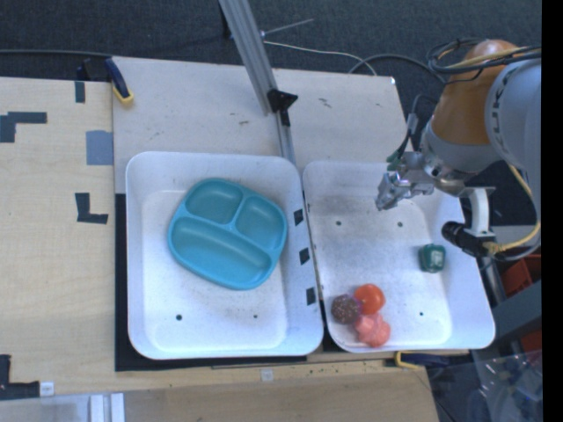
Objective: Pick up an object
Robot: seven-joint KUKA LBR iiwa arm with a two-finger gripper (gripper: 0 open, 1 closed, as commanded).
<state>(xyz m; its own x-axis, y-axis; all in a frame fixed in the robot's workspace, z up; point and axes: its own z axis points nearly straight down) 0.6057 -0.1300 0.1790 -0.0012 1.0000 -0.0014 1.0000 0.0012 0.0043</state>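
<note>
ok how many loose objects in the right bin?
4: a green object near the right wall, and a red ball, dark ball and pink piece clustered at the front. None looks hidden.

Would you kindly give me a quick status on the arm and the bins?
Gripper over right bin's upper part, nothing visibly held. Green object, red ball, dark ball, pink piece lying loose. Blue divided plate in left bin.

Pale wooden bench (pixel 53 236) on dark carpet floor (pixel 132 11), cables (pixel 352 60) trailing.
</note>
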